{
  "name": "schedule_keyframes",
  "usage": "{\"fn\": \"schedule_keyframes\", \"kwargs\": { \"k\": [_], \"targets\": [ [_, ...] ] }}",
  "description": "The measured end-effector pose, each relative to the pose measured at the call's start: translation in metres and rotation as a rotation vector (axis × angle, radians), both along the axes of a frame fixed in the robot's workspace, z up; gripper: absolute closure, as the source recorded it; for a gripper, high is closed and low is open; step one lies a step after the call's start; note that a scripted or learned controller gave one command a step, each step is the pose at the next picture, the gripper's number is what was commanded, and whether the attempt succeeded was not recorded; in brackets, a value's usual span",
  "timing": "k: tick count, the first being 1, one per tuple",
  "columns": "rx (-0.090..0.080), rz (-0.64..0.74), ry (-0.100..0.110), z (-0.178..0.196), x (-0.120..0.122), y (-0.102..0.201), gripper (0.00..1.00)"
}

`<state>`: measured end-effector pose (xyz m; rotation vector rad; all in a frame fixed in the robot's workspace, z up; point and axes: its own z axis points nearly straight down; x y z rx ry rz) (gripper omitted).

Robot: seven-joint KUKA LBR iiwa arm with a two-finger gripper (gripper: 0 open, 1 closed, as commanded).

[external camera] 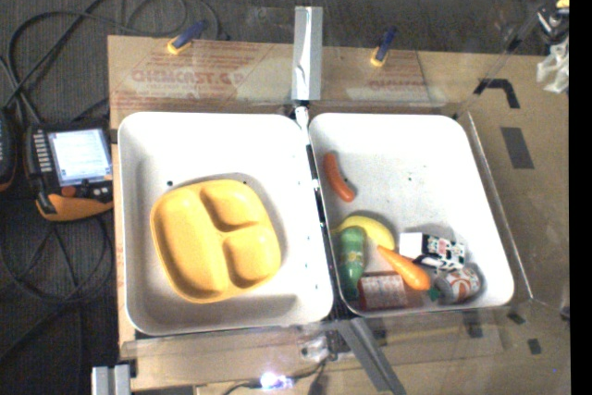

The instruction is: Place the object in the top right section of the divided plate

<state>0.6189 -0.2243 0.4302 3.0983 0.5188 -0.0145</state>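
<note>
Divided plate (215, 239) sits in the left bin (139, 153). Candidate objects, among them a sausage (339, 178) and a carrot (403, 265), lie in the right bin (462, 162), rightward of the plate. Pincer state: cannot tell.

Right edge of view, high up: small pale whitish part (556, 62) with a yellow fleck above it, cut off by the frame. Too little visible to tell whether it belonged to the arm
</note>
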Motion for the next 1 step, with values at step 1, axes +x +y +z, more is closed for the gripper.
{"fn": "schedule_keyframes", "kwargs": {
  "k": [1],
  "targets": [
    [0.003,0.102,0.000,0.0004,-0.0774,-0.0008,1.00]
  ]
}}
